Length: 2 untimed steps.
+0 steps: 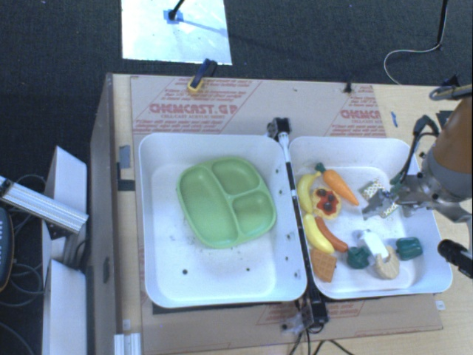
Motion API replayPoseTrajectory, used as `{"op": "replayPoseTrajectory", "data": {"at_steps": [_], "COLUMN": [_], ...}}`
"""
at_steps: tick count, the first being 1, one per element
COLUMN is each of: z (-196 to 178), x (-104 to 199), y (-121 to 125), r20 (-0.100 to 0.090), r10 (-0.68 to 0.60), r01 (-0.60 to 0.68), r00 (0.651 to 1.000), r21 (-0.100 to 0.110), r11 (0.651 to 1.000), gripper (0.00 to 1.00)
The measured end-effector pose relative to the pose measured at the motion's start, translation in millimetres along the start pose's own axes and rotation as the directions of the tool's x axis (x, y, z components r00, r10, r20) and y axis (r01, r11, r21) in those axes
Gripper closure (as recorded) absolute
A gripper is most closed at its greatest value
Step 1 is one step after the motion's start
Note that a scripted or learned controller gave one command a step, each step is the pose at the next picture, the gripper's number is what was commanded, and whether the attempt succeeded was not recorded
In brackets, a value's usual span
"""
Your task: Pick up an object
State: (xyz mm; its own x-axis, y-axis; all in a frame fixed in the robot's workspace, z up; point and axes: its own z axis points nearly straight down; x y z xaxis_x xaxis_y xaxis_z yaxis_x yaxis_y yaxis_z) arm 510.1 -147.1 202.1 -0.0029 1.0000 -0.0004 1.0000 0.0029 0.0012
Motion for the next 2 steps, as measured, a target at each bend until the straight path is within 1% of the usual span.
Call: {"op": "replayPoseTrajectory", "data": {"at_steps": [1,2], "z": [108,98], "x": [52,53], "y": [-9,-8], "r20": [0.000,-0.001], "r10": [0.002,0.002], "r01": [-0.002,-0.002], "r00": [1.000,1.000], "r21": [-0.001,-0.003], "r11": [1.000,1.000], "gripper": [0.00,1.00]}}
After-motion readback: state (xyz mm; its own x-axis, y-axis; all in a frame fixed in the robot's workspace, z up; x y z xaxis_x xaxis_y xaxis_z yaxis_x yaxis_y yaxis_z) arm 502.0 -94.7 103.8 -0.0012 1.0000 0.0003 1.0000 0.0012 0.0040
